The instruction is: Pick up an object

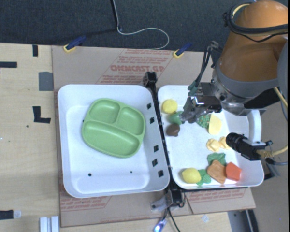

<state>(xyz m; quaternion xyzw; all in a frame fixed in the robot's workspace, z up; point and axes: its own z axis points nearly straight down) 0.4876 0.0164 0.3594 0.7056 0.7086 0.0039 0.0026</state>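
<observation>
My gripper point(185, 116) hangs low over the left part of the right bin point(253, 180). Right at its tip sits a small green piece point(177, 119), with a brown lump point(172, 130) just below it and a round yellow fruit point(169, 106) just above. Whether the gripper touches the green piece is not clear. A leafy green item point(203, 121) and a pale yellow wedge point(215, 124) lie to the gripper's right, partly under the wrist.
Near the right bin's front lie a yellow lemon point(192, 175), an orange piece point(216, 171), a red block point(233, 171), a green leaf point(215, 158) and yellow bits point(216, 144). The left bin point(72, 178) holds a green divided plate point(114, 127).
</observation>
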